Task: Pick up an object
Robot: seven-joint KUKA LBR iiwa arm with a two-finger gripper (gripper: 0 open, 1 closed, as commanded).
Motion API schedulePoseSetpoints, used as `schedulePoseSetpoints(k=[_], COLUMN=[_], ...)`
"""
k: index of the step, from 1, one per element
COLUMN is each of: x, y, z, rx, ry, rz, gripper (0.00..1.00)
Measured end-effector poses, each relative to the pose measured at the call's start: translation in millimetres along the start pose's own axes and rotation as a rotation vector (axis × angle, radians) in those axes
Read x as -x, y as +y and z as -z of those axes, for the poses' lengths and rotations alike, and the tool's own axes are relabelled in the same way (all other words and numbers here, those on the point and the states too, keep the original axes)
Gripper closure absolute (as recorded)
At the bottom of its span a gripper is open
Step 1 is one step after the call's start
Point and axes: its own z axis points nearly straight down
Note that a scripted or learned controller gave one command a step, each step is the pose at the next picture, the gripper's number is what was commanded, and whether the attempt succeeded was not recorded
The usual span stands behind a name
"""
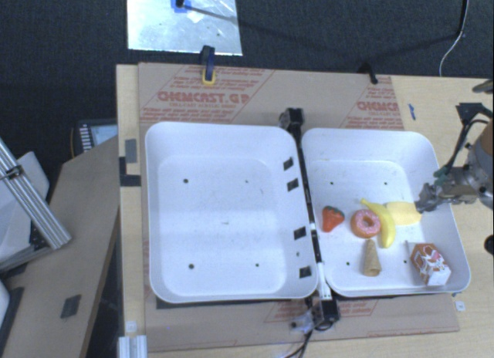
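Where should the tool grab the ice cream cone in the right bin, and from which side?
Grip the ice cream cone across its wider lower end, coming straight down from above. It lies flat on the bin floor, apart from the donut and banana, so both long sides look free for fingers.

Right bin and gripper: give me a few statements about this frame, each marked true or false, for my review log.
1. All the objects lie in the right bin. True.
2. The strawberry lies right of the donut. False: it lies left of it.
3. The gripper is at the right bin's right rim, near the lemon. True.
4. The ice cream cone stands upright. False: it lies flat, in front of the donut.
5. The banana lies in the left bin. False: it lies beside the donut.
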Motion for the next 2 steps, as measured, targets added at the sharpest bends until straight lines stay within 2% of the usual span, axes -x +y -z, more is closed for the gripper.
schedulePoseSetpoints(k=[1,2], x=[-54.4,-87.9], y=[-17.1,-16.3], z=[22.3,38.2], rx=[-0.002,0.0], ry=[0.004,0.002], rz=[0.003,0.003], gripper=[1.0,1.0])
